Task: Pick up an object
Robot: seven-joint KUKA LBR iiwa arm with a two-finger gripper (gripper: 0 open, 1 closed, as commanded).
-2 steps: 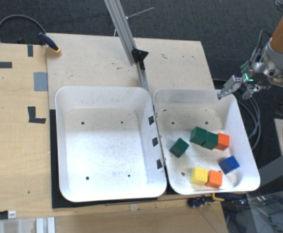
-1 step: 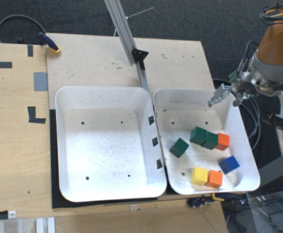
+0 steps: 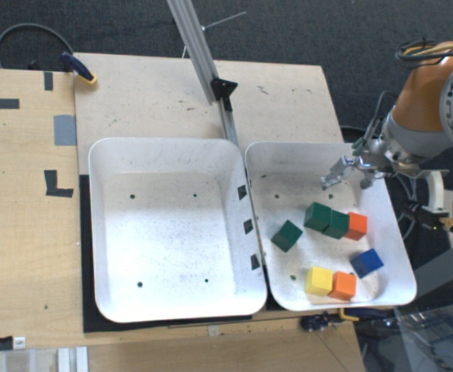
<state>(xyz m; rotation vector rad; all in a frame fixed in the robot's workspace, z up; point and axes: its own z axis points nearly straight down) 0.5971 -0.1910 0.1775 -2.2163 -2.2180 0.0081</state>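
Though boxy, green block (image 3: 326, 219) elongated.

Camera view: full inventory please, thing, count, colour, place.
bins: 2, white, side by side on the bench
green blocks: 3, green; two touching mid right bin, one apart to their left
orange blocks: 2, orange; one against the green pair, one beside the yellow block
yellow block: 1, yellow, near front of right bin
blue block: 1, blue, right side of right bin
pole: 1, grey metal, slanting over the bench
arm: 1, grey and orange, right
claw: 1, metallic, over the right bin's back part, nothing visibly held
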